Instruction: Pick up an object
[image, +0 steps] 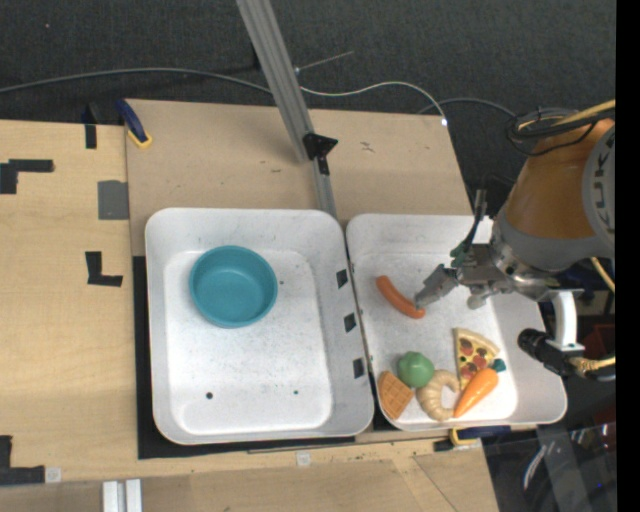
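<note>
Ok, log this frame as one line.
tool beside sausage, right bin | nothing seen held | bowl in left bin

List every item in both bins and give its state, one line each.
teal bowl: upright, alone in left bin
sausage: lying flat, right bin
green broccoli: resting
waffle: flat
croissant: lying
carrot: lying
pizza slice: flat
gripper: beside sausage

A teal bowl (233, 286) is seen in the left bin (165, 400). In the right bin (400, 235), the end effector (440, 288) is positioned just beside a sausage (400, 298); broccoli (416, 368) and a carrot (476, 391) lie nearer the front.
</note>
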